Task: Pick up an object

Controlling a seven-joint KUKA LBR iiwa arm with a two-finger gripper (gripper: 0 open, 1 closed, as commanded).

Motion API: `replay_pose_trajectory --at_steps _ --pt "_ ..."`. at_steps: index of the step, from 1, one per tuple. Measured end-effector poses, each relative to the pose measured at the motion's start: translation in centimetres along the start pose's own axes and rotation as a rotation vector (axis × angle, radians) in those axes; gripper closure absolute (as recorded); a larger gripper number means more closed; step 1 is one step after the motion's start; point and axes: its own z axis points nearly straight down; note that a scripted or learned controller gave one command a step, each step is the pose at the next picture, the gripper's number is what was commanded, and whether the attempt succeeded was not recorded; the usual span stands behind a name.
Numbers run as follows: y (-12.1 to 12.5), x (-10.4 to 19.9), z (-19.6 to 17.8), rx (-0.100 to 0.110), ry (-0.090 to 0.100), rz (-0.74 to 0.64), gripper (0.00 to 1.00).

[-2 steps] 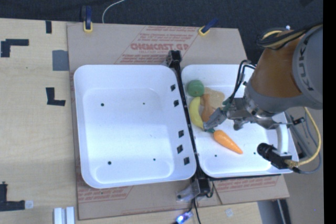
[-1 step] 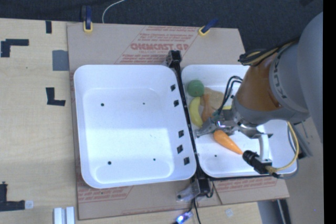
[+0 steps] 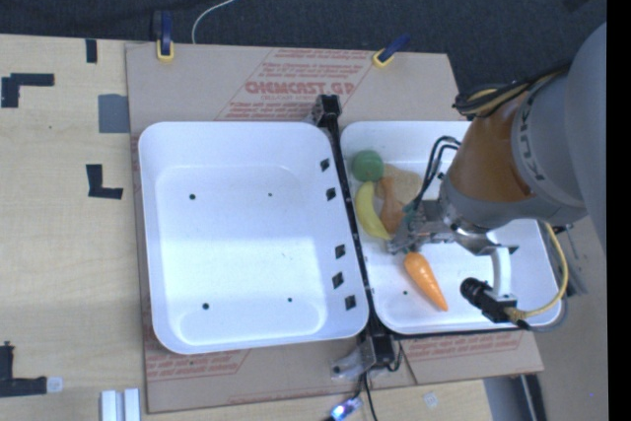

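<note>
Gripper (image 3: 409,237) over right bin (image 3: 537,256), finger state unclear; carrot (image 3: 427,279) likely light, rigid, slick — grasp across thick middle.

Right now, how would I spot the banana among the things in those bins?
Look in the right bin, along its left wall by the divider. The banana is the curved yellow piece just below the round green ball, left of the pointed orange carrot.

Arm (image 3: 552,153) cut off by right edge. Gripper (image 3: 412,234) fingertips too blurry to read, wrist covers them partly. Brown object (image 3: 392,197) half hidden under gripper; can't ID it.
</note>
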Motion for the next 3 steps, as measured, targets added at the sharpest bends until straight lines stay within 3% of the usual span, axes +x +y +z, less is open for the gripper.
replay_pose_trajectory --at_steps 1,2,3 --pt "-4.3 0.9 -13.4 -0.009 0.001 0.0 1.0" --pt "-4.2 6.7 -23.4 -0.01 0.003 -0.008 1.0" --pt "-3.9 13.4 -21.5 0.004 0.003 -0.007 1.0"
